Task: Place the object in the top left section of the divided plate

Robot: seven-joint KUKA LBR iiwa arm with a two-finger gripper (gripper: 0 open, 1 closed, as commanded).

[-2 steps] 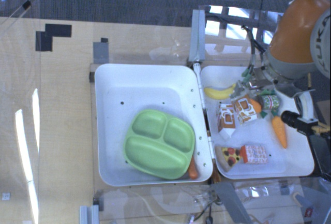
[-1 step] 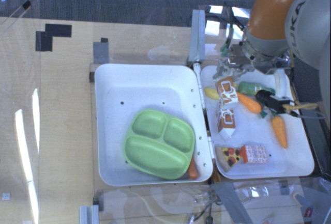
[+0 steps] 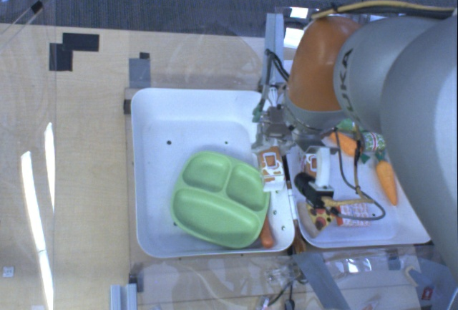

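A green divided plate (image 3: 218,200) lies tilted in the left bin (image 3: 164,129): two small sections along its upper side, one large section below. My gripper (image 3: 270,138) hangs over the right rim of that bin, just right of the plate's upper right section. It is shut on a small orange-and-white carton (image 3: 270,166), which hangs below its fingers. The carton sits beside the plate's edge, not over its top left section (image 3: 207,172).
A small orange stick (image 3: 266,235) lies against the plate's lower right edge. The right bin (image 3: 401,230) holds two carrots (image 3: 386,181) (image 3: 346,143), a white-and-orange carton (image 3: 317,162) and a colourful wrapper (image 3: 346,213). The arm's bulk covers the right bin's upper part.
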